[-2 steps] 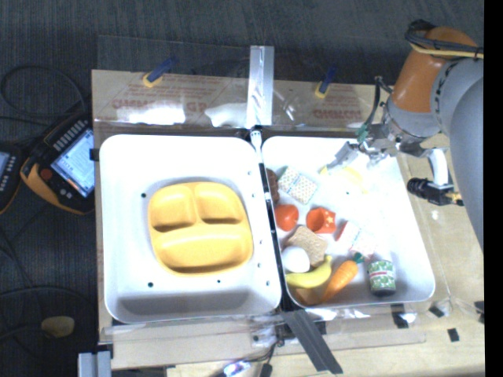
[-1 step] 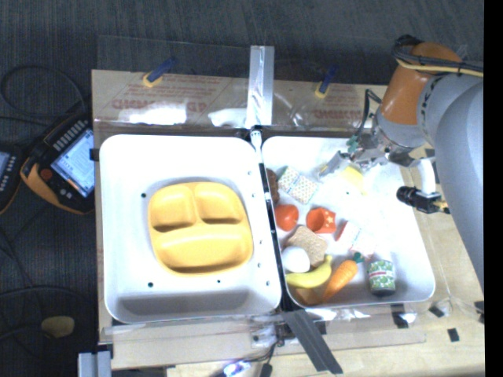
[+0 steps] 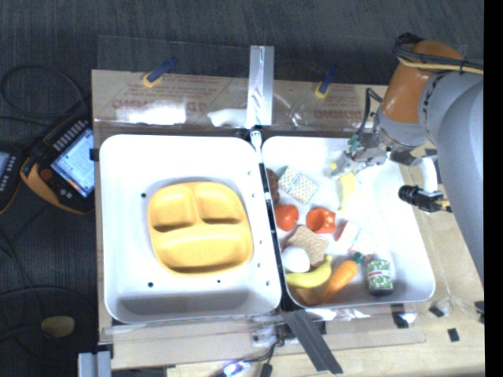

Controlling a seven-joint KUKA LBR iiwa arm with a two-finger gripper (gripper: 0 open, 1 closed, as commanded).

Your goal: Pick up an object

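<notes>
Two white bins sit side by side on the bench. The left bin [image 3: 118, 234] holds a yellow tray [image 3: 200, 225]. The right bin [image 3: 409, 250] holds toy food: a banana [image 3: 308, 276], a carrot [image 3: 339, 277], two tomatoes [image 3: 303, 217] and a small can [image 3: 379, 276]. My tool [image 3: 360, 151] hangs over the right bin's far corner. I cannot tell its state.

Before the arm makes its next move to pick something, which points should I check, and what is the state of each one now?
1. Objects available in the right bin: ok, banana, carrot and tomato lie there.
2. Gripper over the right bin: ok, near its upper edge.
3. Gripper holding something: cannot tell.
4. Target directly beneath gripper: not ok, most items lie lower.
5. Yellow tray sits alone in left bin: ok.
</notes>
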